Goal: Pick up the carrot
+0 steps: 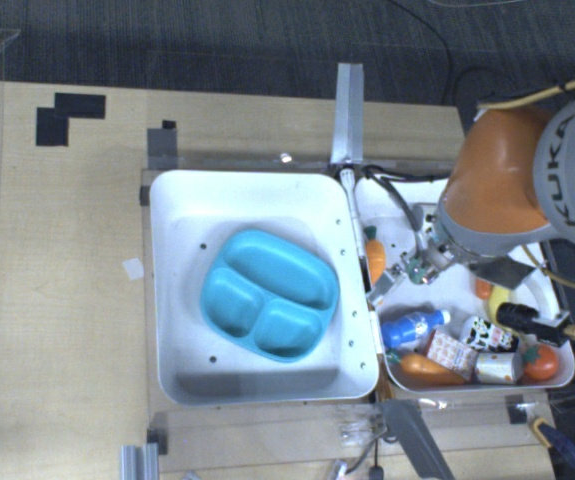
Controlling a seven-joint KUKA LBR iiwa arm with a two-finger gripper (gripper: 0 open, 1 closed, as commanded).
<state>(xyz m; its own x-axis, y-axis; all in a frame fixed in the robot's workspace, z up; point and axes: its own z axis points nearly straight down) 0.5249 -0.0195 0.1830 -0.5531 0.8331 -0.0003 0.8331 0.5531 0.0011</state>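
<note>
The carrot (375, 260), orange with a green top, lies against the left wall of the right bin (399, 190), about halfway along it. My gripper (399, 271) hangs low in that bin, just right of the carrot and very close to it. The grey and orange arm covers much of the bin's right half. Nothing visibly hangs from the gripper.
The left bin (182, 268) holds a blue divided plate (268, 294). At the right bin's front lie a blue bottle (414, 328), an orange vegetable (430, 369), a red-and-white packet (450, 351), a small can (495, 368) and a red tomato (540, 363).
</note>
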